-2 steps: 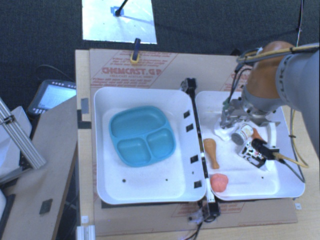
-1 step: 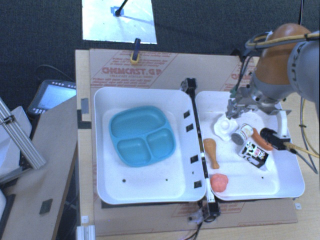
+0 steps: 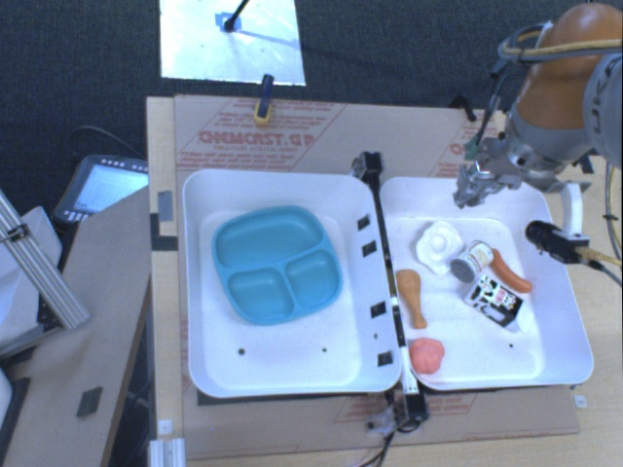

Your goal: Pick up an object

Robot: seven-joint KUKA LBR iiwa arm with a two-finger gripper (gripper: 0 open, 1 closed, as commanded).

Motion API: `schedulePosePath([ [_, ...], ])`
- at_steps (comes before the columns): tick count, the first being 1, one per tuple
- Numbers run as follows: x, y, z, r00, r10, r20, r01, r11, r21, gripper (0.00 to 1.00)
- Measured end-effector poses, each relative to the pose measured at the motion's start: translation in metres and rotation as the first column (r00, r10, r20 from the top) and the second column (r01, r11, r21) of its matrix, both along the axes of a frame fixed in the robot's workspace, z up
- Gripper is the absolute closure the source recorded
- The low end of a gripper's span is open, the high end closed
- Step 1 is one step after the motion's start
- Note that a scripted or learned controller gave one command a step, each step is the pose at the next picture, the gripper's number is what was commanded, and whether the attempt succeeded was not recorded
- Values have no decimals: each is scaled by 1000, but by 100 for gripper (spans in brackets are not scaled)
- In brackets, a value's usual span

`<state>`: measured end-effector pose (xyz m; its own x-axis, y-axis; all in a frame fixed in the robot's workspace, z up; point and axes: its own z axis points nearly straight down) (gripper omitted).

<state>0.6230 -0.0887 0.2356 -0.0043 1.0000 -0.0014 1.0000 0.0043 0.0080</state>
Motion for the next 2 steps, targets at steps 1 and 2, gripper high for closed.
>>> schedulePosePath([
  [1,1,0,38,1000,0,-2,0,1000,1,100],
  [2,15,49,23,1000,4,-5,-4,1000,2,100],
])
